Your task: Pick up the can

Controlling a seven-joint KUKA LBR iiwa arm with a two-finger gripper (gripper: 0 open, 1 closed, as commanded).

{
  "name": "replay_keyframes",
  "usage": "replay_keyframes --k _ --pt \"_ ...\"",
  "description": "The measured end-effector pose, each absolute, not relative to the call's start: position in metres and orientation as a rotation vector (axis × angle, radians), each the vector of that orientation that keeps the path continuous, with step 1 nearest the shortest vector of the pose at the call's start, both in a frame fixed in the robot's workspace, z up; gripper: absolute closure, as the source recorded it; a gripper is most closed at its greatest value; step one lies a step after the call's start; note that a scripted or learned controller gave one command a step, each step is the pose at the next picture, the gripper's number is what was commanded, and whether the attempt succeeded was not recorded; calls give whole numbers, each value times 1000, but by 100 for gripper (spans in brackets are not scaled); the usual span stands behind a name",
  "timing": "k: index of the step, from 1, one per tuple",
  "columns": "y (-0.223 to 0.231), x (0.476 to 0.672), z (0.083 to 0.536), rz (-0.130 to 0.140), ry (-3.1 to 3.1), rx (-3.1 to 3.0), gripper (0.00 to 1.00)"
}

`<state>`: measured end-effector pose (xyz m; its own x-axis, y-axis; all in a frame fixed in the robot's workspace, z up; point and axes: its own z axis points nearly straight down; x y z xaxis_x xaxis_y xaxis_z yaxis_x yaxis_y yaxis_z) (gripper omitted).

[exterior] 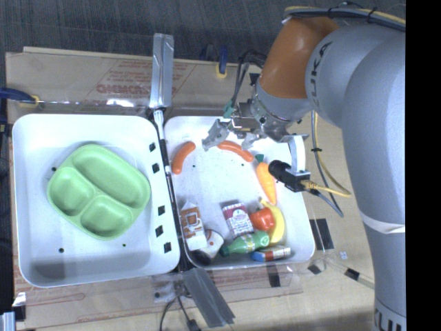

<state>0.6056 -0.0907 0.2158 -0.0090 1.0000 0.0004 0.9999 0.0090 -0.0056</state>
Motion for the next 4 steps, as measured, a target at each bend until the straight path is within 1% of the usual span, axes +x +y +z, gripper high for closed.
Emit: replay_keyframes --k 1,2,3,4 --pt "-179 537 216 4 -2364 -2066 0" --pt "-187 482 102 -2 -2447 -1973 0" --pt "-174 561 188 2 -2369 -2062 0" --pt "-176 604 223 2 -2768 -1489 0"
